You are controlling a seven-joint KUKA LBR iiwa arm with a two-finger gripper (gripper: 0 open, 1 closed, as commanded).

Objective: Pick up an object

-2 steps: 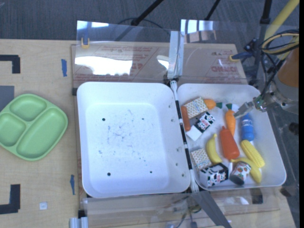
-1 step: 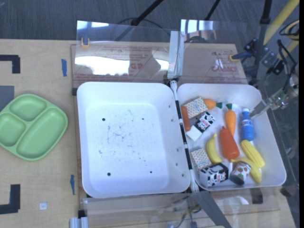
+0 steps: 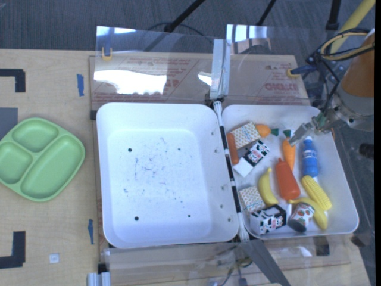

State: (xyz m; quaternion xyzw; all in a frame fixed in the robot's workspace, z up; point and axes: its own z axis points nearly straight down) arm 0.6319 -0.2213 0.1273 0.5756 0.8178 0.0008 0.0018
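Note:
The right bin [image 3: 342, 159] holds several toy items. Among them are an orange carrot [image 3: 288, 151], a blue bottle [image 3: 308, 158], a red-orange bottle [image 3: 287, 181], a banana [image 3: 266, 187] and a yellow corn cob [image 3: 317, 193]. A cow-patterned box [image 3: 256, 152] and a patterned cracker box [image 3: 244, 134] lie near the bin's left wall. My gripper [image 3: 300, 133] reaches in from the right over the bin's upper right part, its tip just above the carrot's top end and the blue bottle's cap. Nothing is visibly held.
The left bin [image 3: 119, 130] is beside the right one, with a ridge between them. A green divided plate [image 3: 38, 158] lies on the bench at far left. Clear plastic panels [image 3: 155, 58] stand behind both bins. Cables hang near the arm [image 3: 360, 82] at upper right.

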